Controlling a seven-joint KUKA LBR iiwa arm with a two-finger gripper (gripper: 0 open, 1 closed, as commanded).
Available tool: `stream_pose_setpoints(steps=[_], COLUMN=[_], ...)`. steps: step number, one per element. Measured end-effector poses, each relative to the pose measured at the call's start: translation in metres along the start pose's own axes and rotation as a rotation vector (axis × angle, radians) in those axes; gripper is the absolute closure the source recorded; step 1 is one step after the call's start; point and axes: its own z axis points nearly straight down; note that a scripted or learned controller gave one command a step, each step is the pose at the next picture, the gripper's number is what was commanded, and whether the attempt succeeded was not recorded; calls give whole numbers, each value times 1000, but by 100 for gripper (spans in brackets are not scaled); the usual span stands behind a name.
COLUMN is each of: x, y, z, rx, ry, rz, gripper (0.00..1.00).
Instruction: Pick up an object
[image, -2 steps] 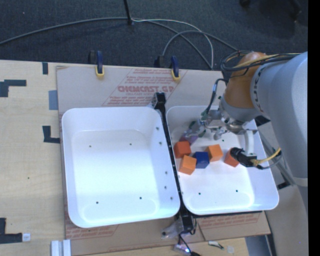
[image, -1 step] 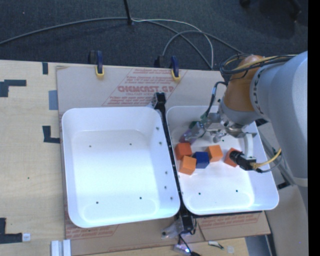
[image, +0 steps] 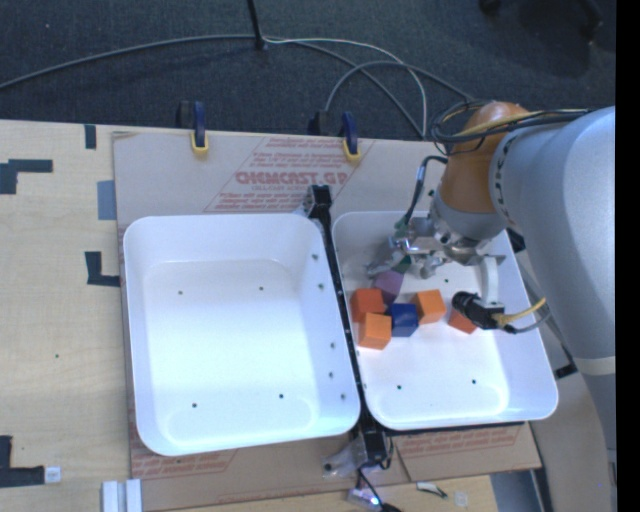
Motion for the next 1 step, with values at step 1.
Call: stream_pose_setpoints(steps=[1], x=[15], y=[-28], z=[8], rx=[2], ry=[0], rz=[-1], gripper=[0])
